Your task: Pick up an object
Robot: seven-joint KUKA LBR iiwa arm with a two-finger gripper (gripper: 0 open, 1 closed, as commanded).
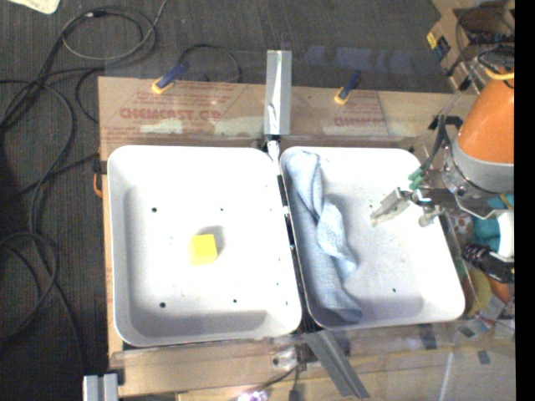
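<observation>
A small yellow block [204,248] lies near the middle of the left bin [134,174]. A pale blue cloth [324,228] is draped in a long crumpled strip along the left side of the right bin [435,299]. My gripper [409,212] hangs over the right part of the right bin, to the right of the cloth and apart from it. Its fingers [387,208] are spread open with nothing between them. The orange band of the arm [489,124] shows above it at the right edge.
Both bins rest on a cardboard-covered bench [192,111] held by two clamps at the back. A metal bracket [277,98] stands between the bins at the rear. Cables lie on the dark floor to the left, and boxes and clutter crowd the right.
</observation>
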